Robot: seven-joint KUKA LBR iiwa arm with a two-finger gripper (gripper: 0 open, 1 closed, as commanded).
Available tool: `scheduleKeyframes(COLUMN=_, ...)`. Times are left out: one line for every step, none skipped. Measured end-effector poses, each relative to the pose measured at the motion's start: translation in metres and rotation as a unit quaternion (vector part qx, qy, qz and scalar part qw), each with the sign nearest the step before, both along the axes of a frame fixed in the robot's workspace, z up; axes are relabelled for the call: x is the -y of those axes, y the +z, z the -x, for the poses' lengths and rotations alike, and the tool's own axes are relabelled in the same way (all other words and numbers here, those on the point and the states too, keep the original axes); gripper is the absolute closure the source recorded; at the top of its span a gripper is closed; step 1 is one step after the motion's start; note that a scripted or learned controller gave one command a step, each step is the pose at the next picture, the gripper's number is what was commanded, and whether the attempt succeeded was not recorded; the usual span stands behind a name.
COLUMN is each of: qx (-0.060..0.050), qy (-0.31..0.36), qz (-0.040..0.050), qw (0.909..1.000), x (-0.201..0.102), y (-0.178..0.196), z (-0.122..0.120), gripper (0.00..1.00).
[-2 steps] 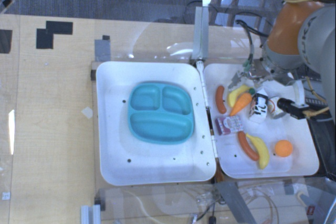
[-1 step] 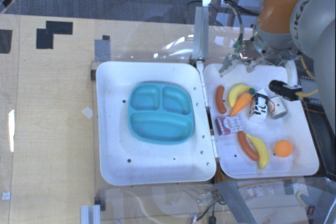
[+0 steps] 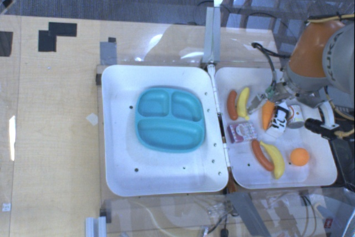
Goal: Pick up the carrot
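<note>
In the camera view we see two white bins side by side on the tabletop. The left bin holds a blue plate with three parts. The right bin holds the toy food.

The carrot lies in the top half of the right bin, tilted, with its thin end pointing down. The tool is right at the carrot's thick top end. The grey arm comes in from the right and hangs over that spot. We cannot tell if the tool is apart or together, because the wrist hides part of it. It may be touching the carrot, but we are not sure.

Things crowd the carrot. A white pack with black marks sits just beside it on the right. A small banana and a hot dog lie near it on the left. A pink packet lies below them. Lower down are another hot dog, another banana and an orange ball.

To do this step well, we think the tool should close across the carrot's thick part, not along it. It should go straight down so it does not push the white pack. Then it should lift slowly, so the carrot does not slip out.
</note>
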State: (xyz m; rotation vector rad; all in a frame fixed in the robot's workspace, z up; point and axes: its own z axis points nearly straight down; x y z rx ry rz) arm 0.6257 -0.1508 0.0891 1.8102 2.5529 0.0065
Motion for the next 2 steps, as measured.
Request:
scheduleKeyframes(qx=0.004, qy=0.001, qz=-0.0011, qw=1.0000, x=-0.002, y=0.013, z=-0.003, gripper=1.00)
scheduleKeyframes(qx=-0.001, qy=-0.033, qz=-0.0016, qw=0.9994, x=-0.040, y=0.108, z=0.011, gripper=1.00)
